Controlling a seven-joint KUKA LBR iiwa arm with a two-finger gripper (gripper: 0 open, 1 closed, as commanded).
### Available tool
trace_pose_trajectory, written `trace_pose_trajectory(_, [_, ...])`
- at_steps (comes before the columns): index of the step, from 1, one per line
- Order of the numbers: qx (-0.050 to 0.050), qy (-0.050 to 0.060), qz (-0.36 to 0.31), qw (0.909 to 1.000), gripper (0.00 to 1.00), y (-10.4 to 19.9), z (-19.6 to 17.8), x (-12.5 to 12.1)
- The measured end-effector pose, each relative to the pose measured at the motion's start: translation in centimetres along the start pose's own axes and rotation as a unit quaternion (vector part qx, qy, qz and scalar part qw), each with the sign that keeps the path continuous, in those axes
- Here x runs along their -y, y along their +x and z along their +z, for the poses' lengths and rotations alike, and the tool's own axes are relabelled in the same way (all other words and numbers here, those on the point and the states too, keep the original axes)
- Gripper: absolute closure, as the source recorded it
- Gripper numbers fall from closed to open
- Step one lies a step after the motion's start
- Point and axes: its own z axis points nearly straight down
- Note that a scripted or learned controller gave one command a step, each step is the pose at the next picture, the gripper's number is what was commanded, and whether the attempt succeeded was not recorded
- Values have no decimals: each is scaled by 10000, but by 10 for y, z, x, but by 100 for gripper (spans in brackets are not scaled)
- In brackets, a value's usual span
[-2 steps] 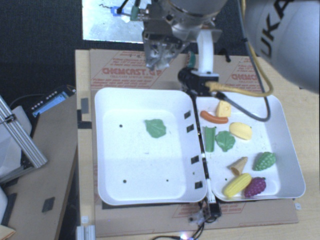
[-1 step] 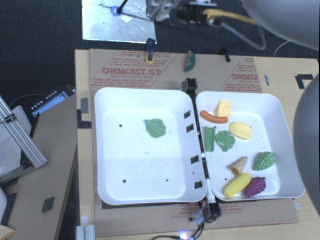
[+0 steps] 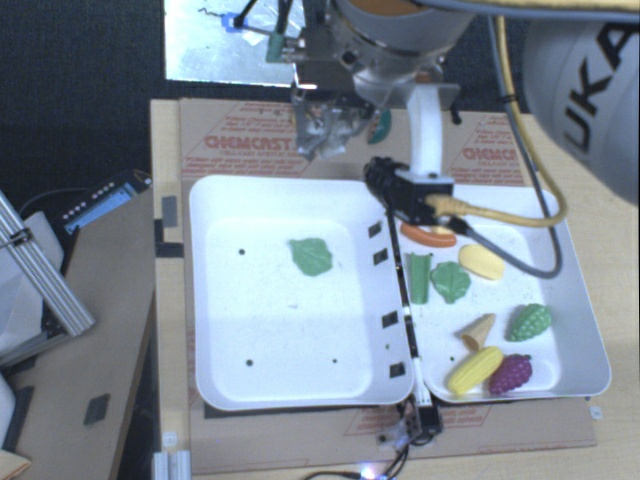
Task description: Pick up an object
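The gripper [image 3: 325, 133] hangs above the far edge of the left bin [image 3: 215, 268], over the cardboard [image 3: 240, 133], and nothing sits between its fingers; whether they are apart or together, I cannot tell, because that part is blurred.

The things to pick are mostly in the right bin [image 3: 575, 318]: a carrot [image 3: 428, 235], a lemon [image 3: 482, 262], a green stalk [image 3: 418, 277] touching a leaf [image 3: 451, 282], a cone [image 3: 478, 330], green grapes [image 3: 529, 322], a corn [image 3: 474, 369] and purple grapes [image 3: 510, 373]. One lettuce leaf [image 3: 312, 256] lies alone in the left bin.

In my judgement the risks are these. The lone lettuce leaf looks flat, so the fingers may close above it or slide over it. In the right bin the corn touches the purple grapes, and the stalk touches the leaf, so a grasp there may push a neighbour away or catch two things. The carrot lies just beside the divider [image 3: 400, 298] and under the yellow hose [image 3: 500, 218], so a descent there may hit the wall.

On the cardboard I read "CHEMCAST" in red print, on the left and again partly on the right. The arm [image 3: 590, 78] shows the letters "UKA".
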Motion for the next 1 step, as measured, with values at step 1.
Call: trace_pose_trajectory(1, [3,-47,47,10000,100,-2,-22,-41])
